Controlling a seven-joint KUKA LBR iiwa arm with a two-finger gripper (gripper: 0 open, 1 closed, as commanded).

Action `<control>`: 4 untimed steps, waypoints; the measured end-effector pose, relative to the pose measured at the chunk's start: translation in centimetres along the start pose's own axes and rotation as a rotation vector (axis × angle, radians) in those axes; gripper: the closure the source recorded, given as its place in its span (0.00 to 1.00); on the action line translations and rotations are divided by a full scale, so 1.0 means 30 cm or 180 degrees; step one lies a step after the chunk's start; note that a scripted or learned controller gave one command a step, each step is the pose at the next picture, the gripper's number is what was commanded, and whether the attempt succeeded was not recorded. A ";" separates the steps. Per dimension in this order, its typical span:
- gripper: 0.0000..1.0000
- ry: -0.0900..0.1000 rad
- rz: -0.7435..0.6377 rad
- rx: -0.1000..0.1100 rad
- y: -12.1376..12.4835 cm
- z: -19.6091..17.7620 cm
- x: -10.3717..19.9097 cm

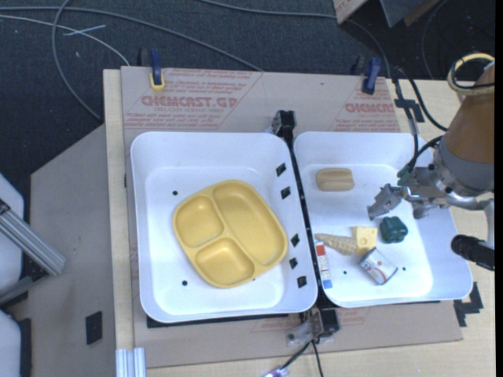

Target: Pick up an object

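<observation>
The right bin [440, 281] holds a tan oval piece [335, 180] at its back, a dark green object [393, 229], a yellow block [365, 237] beside a pale cone-shaped item [336, 244], a small silver-and-red can [378, 266] and a thin red-and-white stick [321, 261] along the left wall. My gripper [387, 201] hangs over the middle of this bin, just above and left of the green object. Nothing shows between its fingers.
The left bin [149, 210] contains a yellow divided plate [229, 232]. A black divider with clips runs between the bins. Blue clamps [156, 69] hold the cardboard base at the back. Cables trail over the dark floor beyond the bench.
</observation>
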State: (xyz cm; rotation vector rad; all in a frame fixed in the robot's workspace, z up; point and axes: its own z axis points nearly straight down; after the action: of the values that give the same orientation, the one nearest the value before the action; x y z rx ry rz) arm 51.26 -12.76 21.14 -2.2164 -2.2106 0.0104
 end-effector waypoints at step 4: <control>0.00 -0.0002 -0.0008 -0.0028 0.022 0.424 0.021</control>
State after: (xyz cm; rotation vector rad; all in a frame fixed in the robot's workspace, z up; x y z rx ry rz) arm 51.76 -12.10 8.41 -2.2184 -2.2182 0.0015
